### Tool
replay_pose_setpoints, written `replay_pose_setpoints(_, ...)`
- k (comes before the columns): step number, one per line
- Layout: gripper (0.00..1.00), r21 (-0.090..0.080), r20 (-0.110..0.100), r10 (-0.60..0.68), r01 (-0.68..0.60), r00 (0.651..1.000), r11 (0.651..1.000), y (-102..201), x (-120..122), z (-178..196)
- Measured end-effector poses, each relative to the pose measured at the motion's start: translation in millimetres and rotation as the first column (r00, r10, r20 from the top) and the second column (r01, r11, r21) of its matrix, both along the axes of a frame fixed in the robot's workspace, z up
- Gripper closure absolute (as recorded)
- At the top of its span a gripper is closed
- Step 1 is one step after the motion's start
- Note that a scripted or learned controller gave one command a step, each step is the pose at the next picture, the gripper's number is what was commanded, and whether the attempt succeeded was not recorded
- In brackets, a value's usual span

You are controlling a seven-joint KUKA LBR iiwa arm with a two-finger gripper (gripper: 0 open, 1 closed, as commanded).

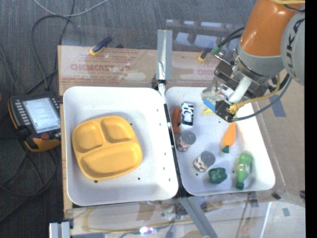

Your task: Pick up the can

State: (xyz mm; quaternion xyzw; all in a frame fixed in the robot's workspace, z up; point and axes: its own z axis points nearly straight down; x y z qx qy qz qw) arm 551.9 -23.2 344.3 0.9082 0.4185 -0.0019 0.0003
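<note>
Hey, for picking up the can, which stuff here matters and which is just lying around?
For the job: cans and; gripper; right bin.

Lying about: carrot, green bottle, green pepper, sausage, black-and-white carton, yellow tray, left bin.

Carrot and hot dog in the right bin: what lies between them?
Camera view: between the carrot and the hot dog stand a black-and-white carton and a can.

light: bright, even | shadows: soft, faint | glare: mild on white bins (119, 195) | focus: slightly soft
</note>
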Motion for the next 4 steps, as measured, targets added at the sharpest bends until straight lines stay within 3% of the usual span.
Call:
replay_pose_setpoints(1, 1.0, 0.004, -0.001, 0.305, -0.305, 0.952, 0.952, -42, -29, -86)
replay_pose_setpoints(2, 1.0, 0.001, 0.001, 0.325, -0.325, 0.946, 0.946, -59, 11, -8)
replay_pose_setpoints(3, 1.0, 0.003, -0.001, 0.469, -0.469, 0.883, 0.883, -89, -60, -42)
replay_pose_setpoints(4, 1.0, 0.003, -0.001, 0.331, -0.331, 0.944, 0.944, -161, -64, -110)
